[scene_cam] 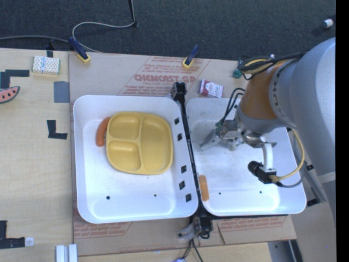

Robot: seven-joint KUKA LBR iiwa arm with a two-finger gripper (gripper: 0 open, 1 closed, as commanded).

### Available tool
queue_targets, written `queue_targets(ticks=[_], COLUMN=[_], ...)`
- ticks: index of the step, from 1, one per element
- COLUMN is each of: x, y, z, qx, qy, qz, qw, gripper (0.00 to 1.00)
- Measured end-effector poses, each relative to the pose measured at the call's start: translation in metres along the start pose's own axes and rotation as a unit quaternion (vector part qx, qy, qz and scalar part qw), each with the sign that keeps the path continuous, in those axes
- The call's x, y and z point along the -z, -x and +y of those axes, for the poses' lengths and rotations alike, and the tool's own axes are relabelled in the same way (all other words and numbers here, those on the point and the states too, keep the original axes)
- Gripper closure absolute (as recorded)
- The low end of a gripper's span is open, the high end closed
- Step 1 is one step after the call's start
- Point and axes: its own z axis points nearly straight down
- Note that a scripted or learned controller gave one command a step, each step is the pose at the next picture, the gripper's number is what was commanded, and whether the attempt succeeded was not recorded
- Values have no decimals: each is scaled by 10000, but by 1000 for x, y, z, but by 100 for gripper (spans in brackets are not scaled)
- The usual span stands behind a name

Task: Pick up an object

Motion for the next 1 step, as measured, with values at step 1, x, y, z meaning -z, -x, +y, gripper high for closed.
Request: queue_targets(ticks=[1], x=[0], y=[-3], z=[-35], qx=[4], qy=[5], qz=[4], qw=[10000], gripper=[0])
